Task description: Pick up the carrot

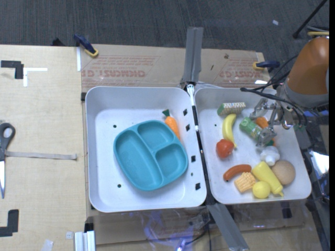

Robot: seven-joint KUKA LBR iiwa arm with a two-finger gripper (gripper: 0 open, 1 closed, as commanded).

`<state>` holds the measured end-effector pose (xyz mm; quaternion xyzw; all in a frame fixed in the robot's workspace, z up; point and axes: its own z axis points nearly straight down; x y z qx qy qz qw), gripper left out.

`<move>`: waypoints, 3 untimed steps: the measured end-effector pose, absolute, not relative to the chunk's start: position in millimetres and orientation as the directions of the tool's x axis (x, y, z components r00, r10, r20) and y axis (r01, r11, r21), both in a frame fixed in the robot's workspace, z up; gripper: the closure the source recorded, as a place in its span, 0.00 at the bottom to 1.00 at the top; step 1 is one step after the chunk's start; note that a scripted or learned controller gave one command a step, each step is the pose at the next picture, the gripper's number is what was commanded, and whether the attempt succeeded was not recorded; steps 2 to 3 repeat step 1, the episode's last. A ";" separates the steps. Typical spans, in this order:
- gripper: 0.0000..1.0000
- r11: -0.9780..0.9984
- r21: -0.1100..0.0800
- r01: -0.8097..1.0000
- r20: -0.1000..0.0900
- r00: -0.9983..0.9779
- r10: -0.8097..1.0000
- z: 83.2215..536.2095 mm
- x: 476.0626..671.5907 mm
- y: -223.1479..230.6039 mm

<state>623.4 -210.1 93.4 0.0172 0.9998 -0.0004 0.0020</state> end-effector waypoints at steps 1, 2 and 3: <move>1.00 1.000 -0.002 0.030 -0.011 -0.999 0.030 105.1 625.8 -209.3; 1.00 1.000 -0.002 0.030 -0.011 -0.999 0.030 105.1 625.8 -209.3; 1.00 1.000 -0.002 0.030 -0.011 -0.999 0.030 105.1 625.8 -209.3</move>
